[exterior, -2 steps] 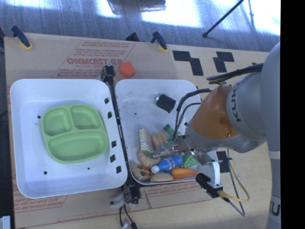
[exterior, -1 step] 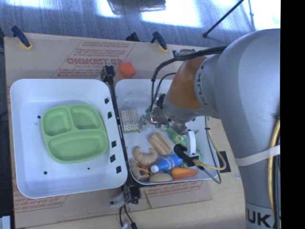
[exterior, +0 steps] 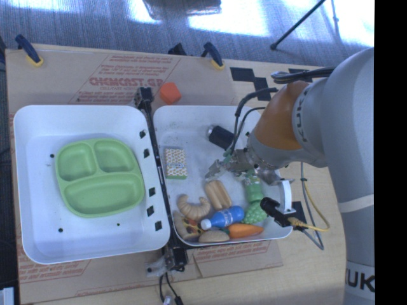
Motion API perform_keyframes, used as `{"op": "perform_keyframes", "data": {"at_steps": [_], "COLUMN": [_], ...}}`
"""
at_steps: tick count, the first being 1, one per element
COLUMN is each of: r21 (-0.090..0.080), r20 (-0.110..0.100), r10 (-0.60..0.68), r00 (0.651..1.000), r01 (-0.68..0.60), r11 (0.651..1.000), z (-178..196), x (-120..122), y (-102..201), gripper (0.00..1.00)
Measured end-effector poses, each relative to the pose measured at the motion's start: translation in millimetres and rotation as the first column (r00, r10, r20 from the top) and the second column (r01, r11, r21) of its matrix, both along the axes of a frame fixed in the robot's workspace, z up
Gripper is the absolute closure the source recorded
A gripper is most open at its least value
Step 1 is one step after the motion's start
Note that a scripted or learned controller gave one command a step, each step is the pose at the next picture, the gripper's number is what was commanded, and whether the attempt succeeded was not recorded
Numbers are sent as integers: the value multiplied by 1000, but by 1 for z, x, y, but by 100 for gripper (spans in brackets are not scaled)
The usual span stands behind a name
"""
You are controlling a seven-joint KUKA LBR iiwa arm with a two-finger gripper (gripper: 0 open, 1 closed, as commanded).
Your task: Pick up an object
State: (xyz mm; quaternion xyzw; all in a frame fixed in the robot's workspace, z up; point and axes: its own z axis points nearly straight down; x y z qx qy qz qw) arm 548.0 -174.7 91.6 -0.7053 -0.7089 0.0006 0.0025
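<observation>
Two white bins sit side by side on my bench [exterior: 57, 65], which is covered in brown cardboard. Red print on that cardboard at about 11 o'clock reads "CHEMCAST GP"; the smaller lines beneath it are too fine for me to read. At 5 o'clock, on the grey arm [exterior: 343, 119], I can make out the white letters "UK".

My left bin [exterior: 28, 170] holds a green divided plate [exterior: 98, 176]. My right bin [exterior: 191, 122] carries the pickable things, crowded toward its 6 o'clock end: a blue bottle with a white cap [exterior: 222, 218], an orange carrot [exterior: 245, 230] just beside it, a croissant [exterior: 193, 205], a tan bread roll [exterior: 217, 194], a green knobbly piece [exterior: 255, 202], and a speckled rectangular sponge [exterior: 175, 162] lying apart at 9 o'clock. A black block [exterior: 220, 136] rests near 12 o'clock.

My claw [exterior: 229, 165] is down inside the right bin, just above the roll. I cannot tell how wide it stands, nor see anything between its parts.

An orange cube [exterior: 169, 93] lies on the cardboard outside the bins. Blue clamps [exterior: 28, 49] grip the far edge.
</observation>
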Motion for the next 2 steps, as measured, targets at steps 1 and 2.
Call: {"op": "perform_keyframes", "data": {"at_steps": [1, 2], "r21": [20, -2], "r20": [5, 4], "r10": [13, 1], "r00": [1000, 1000], "r01": [-13, -1], "r11": [1000, 1000], "z": [20, 67], "x": [-14, 58], "y": [-24, -36], "gripper": [0, 0]}}
